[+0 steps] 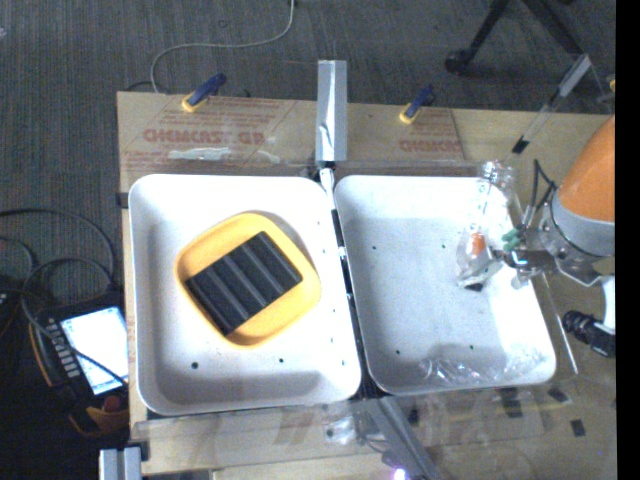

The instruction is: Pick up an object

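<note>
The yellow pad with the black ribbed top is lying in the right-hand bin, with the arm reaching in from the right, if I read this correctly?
Not quite: the camera view shows the yellow pad with the black ribbed top lying in the left-hand bin, not the right-hand one. The arm does reach in from the right.

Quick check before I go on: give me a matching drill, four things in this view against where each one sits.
Things:
1. yellow object with black ribbed top
2. end effector
3. blue-handled clamp
4. metal post

Places:
A. on the board's far edge, over the left bin
B. in the left bin
C. over the right bin, near its right wall
D. upright where the two bins meet, far side

Pairs: 1-B, 2-C, 3-A, 4-D
</note>
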Available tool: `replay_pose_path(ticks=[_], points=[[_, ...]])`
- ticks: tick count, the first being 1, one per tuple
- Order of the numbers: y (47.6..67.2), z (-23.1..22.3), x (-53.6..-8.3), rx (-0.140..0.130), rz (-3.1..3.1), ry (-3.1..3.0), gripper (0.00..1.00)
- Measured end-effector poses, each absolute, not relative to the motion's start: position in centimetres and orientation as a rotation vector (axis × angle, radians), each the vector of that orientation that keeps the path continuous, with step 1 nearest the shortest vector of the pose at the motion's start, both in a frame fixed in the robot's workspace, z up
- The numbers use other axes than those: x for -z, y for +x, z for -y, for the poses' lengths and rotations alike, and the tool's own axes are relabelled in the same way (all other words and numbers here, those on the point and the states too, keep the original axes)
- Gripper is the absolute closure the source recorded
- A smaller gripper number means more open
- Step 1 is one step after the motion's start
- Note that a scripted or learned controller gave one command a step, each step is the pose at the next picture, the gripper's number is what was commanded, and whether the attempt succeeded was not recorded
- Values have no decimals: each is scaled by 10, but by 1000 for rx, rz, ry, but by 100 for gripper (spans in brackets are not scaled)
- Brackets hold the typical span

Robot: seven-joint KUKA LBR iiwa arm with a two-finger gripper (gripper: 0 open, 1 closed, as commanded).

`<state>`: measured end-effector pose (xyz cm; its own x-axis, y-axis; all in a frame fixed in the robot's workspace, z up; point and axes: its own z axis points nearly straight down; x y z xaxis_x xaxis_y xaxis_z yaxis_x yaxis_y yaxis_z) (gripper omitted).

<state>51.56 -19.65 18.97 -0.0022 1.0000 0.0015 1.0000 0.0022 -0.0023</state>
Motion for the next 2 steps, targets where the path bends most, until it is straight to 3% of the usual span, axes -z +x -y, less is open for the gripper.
replay_pose_path(ticks=[1, 2], points=[[554, 216, -96, 8, 2417, -2005, 0], [593, 216, -92, 19, 2451, -1971, 0]])
